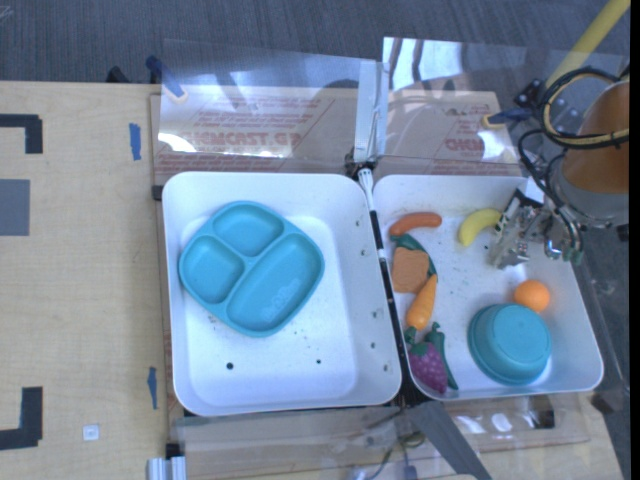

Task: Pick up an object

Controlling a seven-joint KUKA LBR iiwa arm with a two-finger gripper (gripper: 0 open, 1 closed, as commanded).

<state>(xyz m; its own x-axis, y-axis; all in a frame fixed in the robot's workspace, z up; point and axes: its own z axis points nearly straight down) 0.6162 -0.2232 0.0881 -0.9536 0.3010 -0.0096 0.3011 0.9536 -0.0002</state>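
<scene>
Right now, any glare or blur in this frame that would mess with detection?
Camera view: strong glare on the clear panels behind both bins, washing out the printed text there; the gripper looks cluttered and soft, hard to resolve; the blue plate, blue bowl and banana are evenly lit with soft shadows; dark specks mark the left bin floor.

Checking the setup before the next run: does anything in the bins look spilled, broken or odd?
Nothing stands out. The divided plate lies flat in the left bin; toy food and the bowl sit apart in the right bin.
</scene>
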